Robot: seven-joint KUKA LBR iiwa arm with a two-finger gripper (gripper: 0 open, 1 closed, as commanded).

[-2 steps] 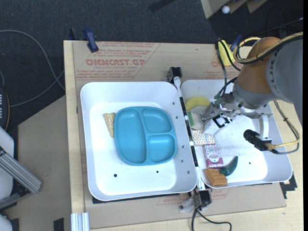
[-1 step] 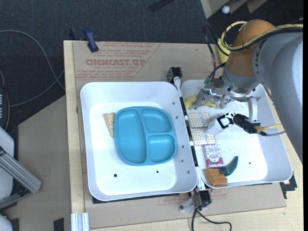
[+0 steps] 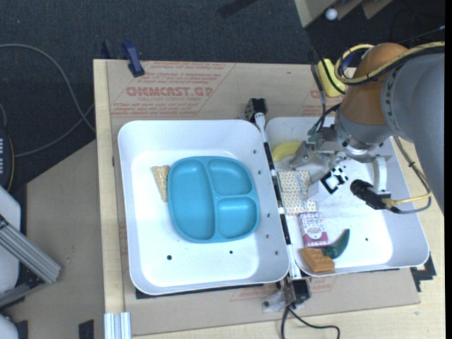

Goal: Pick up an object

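While the gripper [image 3: 319, 155] hangs, grip unreadable, two bins [image 3: 134, 189] hold one blue plate [image 3: 212, 198]

The arm [image 3: 395, 83] runs out of the picture at the right edge, so its upper part is cut off. Its wrist covers the far right part of the right bin [image 3: 406, 242], and the gripper [image 3: 318, 154] beneath it is a tangle of grey metal; its fingers cannot be made out. A yellow thing [image 3: 286, 150] lies partly under the gripper, so its shape is unclear. The blue plate [image 3: 212, 196] covers most of a tan waffle-like piece [image 3: 160, 179] in the left bin [image 3: 141, 260]. A small pink packet [image 3: 313, 229] bears print too small to read. A grey rail [image 3: 25, 249] is cut off at the left edge.
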